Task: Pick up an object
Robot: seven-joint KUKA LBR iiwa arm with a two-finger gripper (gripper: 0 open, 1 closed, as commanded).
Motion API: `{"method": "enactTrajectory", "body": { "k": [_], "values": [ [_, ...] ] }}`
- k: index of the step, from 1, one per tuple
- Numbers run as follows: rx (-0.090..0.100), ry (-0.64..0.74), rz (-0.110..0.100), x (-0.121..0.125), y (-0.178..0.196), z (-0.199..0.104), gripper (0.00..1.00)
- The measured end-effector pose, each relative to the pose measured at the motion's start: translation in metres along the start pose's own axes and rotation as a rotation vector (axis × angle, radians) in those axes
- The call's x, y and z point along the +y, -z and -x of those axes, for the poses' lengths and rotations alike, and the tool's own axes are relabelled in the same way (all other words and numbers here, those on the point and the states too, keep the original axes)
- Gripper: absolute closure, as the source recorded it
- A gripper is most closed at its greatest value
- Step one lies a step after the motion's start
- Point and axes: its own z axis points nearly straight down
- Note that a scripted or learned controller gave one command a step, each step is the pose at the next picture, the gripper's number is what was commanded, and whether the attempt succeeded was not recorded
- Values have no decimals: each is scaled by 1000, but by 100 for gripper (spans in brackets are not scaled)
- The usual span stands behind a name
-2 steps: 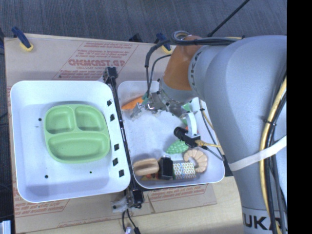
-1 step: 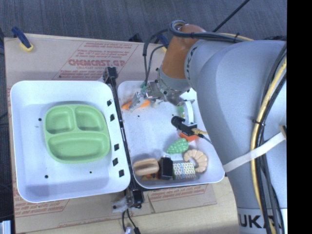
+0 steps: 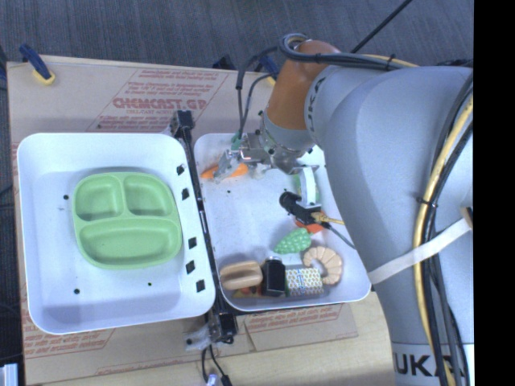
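Observation:
My gripper (image 3: 241, 159) is low over the far left corner of the right bin (image 3: 241, 215), reaching in from the right. A small orange carrot-like piece (image 3: 212, 170) lies on the bin floor just left of the gripper, with another bit of orange right at its tip. Whether the piece touches the gripper is unclear from this angle. Along the near edge of the same bin lie a hot dog bun (image 3: 241, 275), a small black block (image 3: 274, 278), a patterned box (image 3: 304, 281), a tan shrimp-like toy (image 3: 325, 262) and a green leafy toy (image 3: 293, 241).
The left bin (image 3: 40, 215) holds a green divided plate (image 3: 126, 218). A white and green item (image 3: 309, 185) lies by the right wall of the right bin, partly under the arm. The arm's grey body covers the bench to the right. Black clips line the divider between the bins.

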Motion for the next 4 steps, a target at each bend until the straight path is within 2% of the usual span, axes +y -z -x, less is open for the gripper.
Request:
{"method": "enactTrajectory", "body": {
  "k": [1,2,3,4],
  "values": [
    [2,248,-8,-2,-1,-1,0],
    [-1,61,1,0,0,0,0],
    [-1,8,1,0,0,-2,0],
    [0,129,-1,0,0,4,0]
  ]
}}
